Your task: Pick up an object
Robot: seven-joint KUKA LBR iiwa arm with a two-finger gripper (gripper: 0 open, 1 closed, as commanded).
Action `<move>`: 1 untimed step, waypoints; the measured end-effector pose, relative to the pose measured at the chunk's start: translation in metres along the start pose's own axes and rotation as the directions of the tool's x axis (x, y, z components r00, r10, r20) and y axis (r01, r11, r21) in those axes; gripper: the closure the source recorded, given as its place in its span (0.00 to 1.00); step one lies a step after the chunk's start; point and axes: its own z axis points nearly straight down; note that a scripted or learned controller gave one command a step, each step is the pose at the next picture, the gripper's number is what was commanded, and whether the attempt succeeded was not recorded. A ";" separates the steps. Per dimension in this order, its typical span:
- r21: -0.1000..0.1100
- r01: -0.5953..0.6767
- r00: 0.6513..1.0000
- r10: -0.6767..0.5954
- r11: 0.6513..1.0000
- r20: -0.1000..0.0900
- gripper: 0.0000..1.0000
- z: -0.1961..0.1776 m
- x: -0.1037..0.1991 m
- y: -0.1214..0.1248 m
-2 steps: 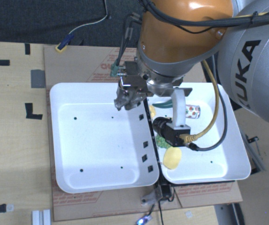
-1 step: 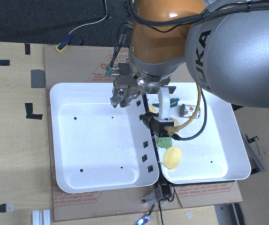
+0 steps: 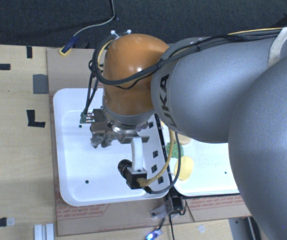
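The arm's orange wrist band (image 3: pixel 128 69) hangs over the left white bin (image 3: pixel 73 154). Below the band, the gripper (image 3: pixel 101 140) points down toward the middle of that bin's floor. The wrist hides most of it, and I see no object at its tip. A pale yellow object (image 3: pixel 186 167) lies at the left end of the right bin (image 3: pixel 211 176). Beside it a green piece (image 3: pixel 174 149) shows partly behind the arm's cables.
The grey arm covers most of the right bin and the view's right half. A black camera module (image 3: pixel 131 174) on a white bracket hangs from the wrist over the left bin's front. Both bins stand on brown cardboard (image 3: pixel 50 84). A cable (image 3: pixel 90 29) lies at the back.
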 end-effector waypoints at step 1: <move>-0.020 -0.002 1.000 0.002 1.000 -0.008 1.00 -0.119 0.010 -0.010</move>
